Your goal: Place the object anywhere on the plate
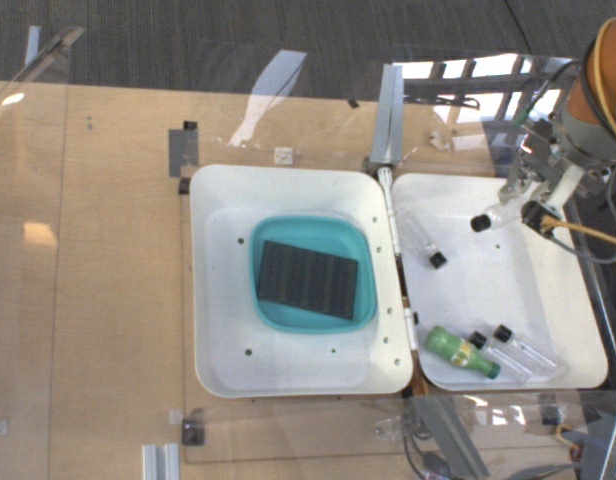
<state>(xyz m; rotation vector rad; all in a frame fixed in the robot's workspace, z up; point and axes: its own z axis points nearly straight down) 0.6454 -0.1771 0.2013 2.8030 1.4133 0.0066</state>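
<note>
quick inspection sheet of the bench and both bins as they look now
surface: wooden bench bearing left bin and right bin
job's things: teal plate in left bin, dark ridged slab on it; green bottle lying in right bin
clutter: clear tubes with black caps in right bin
grippers: gripper over right bin's far side, holding nothing seen
cables: yellow cable near wrist
surroundings: dark carpet

One fixed camera looks down at a slant on both bins from above the bench, at middling distance.
</note>
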